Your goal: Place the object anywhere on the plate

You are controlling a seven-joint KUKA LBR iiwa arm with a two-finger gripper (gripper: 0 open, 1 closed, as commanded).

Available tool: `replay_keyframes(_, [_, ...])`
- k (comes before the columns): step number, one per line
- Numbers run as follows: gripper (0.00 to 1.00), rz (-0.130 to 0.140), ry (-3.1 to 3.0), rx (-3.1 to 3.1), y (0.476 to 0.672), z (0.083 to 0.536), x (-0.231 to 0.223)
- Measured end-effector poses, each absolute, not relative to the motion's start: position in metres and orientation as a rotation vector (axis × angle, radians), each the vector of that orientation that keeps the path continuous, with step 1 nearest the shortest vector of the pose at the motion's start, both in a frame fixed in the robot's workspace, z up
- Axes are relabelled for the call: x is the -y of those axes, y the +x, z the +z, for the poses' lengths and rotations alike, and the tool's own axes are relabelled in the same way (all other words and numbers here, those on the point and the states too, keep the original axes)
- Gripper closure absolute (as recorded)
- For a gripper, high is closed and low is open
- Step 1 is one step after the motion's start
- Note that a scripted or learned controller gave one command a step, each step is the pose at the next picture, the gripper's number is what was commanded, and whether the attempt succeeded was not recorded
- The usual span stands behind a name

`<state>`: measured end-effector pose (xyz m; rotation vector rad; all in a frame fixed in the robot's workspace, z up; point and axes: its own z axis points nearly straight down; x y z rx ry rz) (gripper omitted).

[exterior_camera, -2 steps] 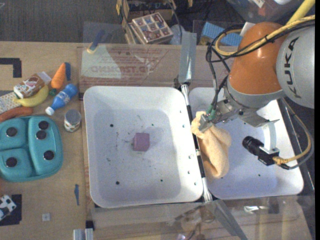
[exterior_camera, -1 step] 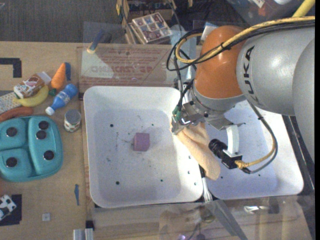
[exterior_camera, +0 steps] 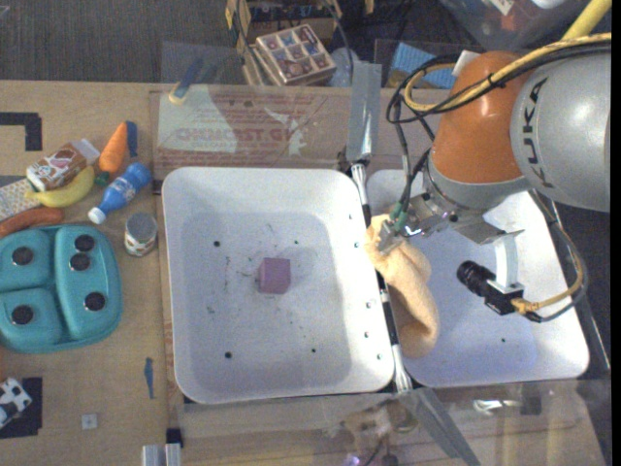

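"KUKA" reads on the arm [exterior_camera: 563, 105]; its hand [exterior_camera: 396, 229] seemingly touches a yellow cloth [exterior_camera: 412, 289].

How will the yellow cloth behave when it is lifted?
The yellow cloth hangs limp beneath the gripper across the right bin wall, so probably floppy and light. Its folds suggest it would drape, not roll.

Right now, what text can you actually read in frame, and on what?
"KUKA" on the grey arm housing, letters running down its side.
Faded red lettering on the clear sheet behind the left bin: too washed out to read.
Label on the small blue bottle: too small to read.
Wrapper on the packet by the banana: blurred, unreadable.
Box with a patterned top behind the bench: pictures, no legible words.
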<state>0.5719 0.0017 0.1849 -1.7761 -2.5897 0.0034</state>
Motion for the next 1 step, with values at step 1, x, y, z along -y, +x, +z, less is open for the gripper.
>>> replay_keyframes(1, [1.0, -0.001, -2.001, 2.425, 0.6138, 0.1895, -0.0754])
